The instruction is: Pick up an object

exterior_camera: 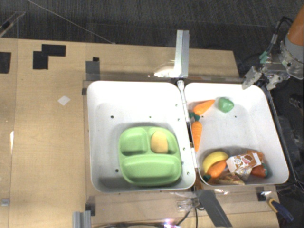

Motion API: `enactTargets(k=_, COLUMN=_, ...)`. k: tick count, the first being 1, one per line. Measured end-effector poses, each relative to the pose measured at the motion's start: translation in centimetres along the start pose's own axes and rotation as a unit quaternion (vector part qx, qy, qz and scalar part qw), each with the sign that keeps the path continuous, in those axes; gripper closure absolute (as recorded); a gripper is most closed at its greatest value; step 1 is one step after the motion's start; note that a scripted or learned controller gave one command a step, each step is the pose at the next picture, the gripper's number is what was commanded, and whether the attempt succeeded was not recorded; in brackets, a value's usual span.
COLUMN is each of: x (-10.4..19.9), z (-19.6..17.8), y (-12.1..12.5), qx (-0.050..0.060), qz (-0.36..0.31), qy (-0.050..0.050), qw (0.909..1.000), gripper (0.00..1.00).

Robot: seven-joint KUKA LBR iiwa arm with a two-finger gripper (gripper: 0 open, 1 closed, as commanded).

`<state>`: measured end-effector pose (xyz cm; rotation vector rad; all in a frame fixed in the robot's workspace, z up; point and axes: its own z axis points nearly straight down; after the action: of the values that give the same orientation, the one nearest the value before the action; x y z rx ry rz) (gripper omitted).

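While nothing is lifted, snack packet [243, 163], banana [213, 159] and small orange carrot [217, 169] heaped at right bin's [278, 141] near end, two carrots [196, 133] by the divider, green ball [225, 105] beyond, gripper [261, 79] spread, ungrasping, above far corner.

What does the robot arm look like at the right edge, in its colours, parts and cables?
The arm shows an orange band at the top right, above a grey metallic wrist. A dark cable loops beside it, and small teal fittings sit on the wrist. The gripper is pale grey metal with two short fingers.
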<state>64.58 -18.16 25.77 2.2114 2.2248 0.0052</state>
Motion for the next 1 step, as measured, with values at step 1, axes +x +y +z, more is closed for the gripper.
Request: enactTargets(k=1, x=1.67, z=9.51, y=-2.78, qx=0.001, qz=0.020, qy=0.000, qw=0.9998, gripper=0.00)
